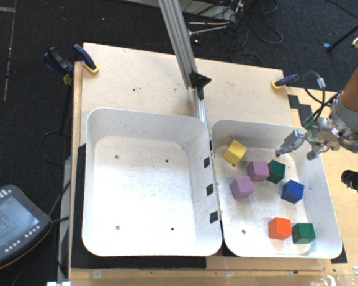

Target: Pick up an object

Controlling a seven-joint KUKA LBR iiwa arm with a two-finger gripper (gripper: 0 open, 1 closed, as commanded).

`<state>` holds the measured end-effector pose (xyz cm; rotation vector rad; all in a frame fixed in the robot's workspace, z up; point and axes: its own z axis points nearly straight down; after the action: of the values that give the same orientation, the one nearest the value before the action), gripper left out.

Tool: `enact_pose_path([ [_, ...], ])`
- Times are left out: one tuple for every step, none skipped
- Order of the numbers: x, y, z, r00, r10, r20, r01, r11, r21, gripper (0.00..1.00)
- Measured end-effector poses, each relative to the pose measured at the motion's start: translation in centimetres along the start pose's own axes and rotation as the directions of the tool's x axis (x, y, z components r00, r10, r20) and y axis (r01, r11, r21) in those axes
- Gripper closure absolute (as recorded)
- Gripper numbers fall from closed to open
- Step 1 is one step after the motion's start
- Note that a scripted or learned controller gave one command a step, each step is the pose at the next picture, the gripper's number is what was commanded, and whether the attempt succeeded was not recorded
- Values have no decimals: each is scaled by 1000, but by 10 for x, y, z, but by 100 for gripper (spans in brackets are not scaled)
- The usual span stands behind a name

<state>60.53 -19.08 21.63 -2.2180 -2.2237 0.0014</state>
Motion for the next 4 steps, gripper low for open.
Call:
enact_pose_path([
  [0,0,0,1000,0,0,0,1000,0,0],
  [5,3,44,1000,-2,0,2,1000,3,0],
  [3,-1,87,1000,4,0,-4,1000,-3,0],
  [1,5,96,1000,1,6,-1,1000,-21,0],
])
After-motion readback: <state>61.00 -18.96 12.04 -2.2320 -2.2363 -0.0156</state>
